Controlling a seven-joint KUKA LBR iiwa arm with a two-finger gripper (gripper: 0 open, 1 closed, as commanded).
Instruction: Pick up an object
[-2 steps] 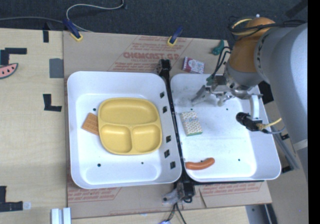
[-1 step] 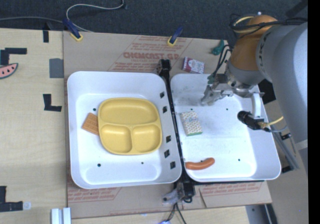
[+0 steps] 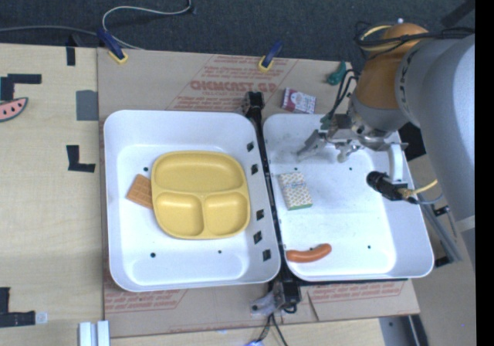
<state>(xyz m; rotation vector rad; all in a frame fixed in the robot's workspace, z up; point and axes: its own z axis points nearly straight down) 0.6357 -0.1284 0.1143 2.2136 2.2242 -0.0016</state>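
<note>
Camera view, looking down on both bins: we logged the gripper [image 3: 330, 148] over the far part of the right bin [image 3: 401, 248], fingers spread wide with nothing between them. Nearest object was a small speckled rectangular pad [image 3: 295, 190], lying flat near the bin's left wall, just nearward of the fingers and apart from them. An orange sausage-shaped piece [image 3: 309, 253] lay at the near left corner. The left bin [image 3: 123, 182] held a yellow three-compartment plastic tray [image 3: 202, 193], smooth and rounded, with a tan waffle-textured piece [image 3: 140, 191] partly tucked under its left edge. Beyond the bins, a small dark red packet [image 3: 299, 100] sat on the cardboard sheet [image 3: 177, 82]. Red printing on the cardboard was too blurred to read.
</note>
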